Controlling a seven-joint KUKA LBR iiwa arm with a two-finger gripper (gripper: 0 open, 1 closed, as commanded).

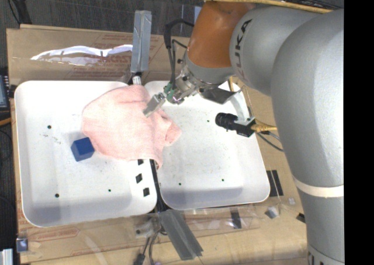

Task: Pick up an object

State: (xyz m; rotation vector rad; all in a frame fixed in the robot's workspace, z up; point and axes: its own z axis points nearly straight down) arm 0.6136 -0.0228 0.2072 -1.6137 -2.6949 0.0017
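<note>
A crumpled pink cloth (125, 125) lies draped over the divide between the two white bins, mostly in the left bin (35, 199). A small blue cube (82, 148) sits in the left bin, touching the cloth's lower left edge. My gripper (155, 105) hangs at the cloth's upper right part, over the inner edge of the right bin (234, 191). Its grey fingertip touches or hovers just over the cloth. The wrist hides how the fingers stand.
The grey arm with its orange band (213, 36) fills the upper right and covers the right bin's far corner. A black cable connector (234, 122) hangs over the right bin. Grey tape strips (141, 42) hold the bins to the cardboard base.
</note>
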